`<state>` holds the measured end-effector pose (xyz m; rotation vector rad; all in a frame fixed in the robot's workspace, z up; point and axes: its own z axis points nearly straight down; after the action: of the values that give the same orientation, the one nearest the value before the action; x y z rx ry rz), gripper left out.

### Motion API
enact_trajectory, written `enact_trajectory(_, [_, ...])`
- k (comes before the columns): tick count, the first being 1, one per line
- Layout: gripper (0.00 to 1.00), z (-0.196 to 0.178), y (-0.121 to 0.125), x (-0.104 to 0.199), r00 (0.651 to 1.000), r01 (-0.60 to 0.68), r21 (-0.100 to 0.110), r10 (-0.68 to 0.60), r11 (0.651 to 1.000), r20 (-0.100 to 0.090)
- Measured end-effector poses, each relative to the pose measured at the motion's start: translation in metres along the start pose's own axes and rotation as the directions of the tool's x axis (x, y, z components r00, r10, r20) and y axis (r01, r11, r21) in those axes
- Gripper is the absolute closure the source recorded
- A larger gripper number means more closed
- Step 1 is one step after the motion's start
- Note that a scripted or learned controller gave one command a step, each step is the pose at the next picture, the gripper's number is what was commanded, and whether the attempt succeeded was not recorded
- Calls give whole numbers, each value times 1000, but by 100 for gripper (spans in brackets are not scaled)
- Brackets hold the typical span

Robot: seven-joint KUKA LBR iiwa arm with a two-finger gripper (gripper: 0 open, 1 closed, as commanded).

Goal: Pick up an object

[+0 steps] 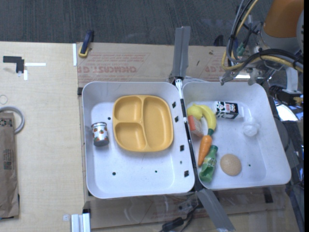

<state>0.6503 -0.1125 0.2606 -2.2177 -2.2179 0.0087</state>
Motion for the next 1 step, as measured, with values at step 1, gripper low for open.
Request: enact_trajectory(1, [0,74,-33,29,996,92,0,-92,996,1])
